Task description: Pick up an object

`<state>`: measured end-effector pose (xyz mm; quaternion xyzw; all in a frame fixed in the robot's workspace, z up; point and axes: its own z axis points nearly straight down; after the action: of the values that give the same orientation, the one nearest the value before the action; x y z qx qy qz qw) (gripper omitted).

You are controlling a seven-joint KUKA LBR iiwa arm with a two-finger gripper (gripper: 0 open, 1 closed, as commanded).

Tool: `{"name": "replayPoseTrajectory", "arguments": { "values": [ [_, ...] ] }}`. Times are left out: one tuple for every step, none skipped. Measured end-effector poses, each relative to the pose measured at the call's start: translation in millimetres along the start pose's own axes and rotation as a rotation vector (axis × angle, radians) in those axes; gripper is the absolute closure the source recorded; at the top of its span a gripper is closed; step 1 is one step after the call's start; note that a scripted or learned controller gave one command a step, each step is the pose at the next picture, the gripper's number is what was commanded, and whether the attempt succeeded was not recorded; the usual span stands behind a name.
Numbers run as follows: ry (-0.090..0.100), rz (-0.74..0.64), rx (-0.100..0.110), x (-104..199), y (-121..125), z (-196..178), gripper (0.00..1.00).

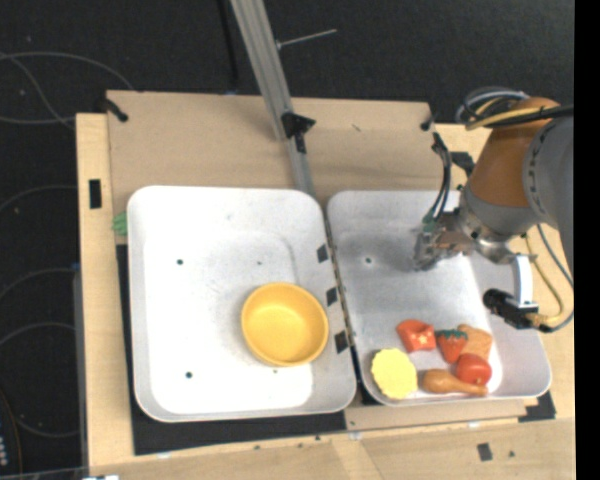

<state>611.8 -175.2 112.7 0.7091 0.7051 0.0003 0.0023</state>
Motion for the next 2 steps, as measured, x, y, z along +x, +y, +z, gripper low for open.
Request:
{"name": "replayPoseTrajectory", "arguments": {
  "values": [
    [0.003,-0.010,-0.002,6.8,-0.5,-47.1,1.00],
    [0.002,-0.009,0.001,5.9,0.6,-98.2,1.00]
  ]
}}
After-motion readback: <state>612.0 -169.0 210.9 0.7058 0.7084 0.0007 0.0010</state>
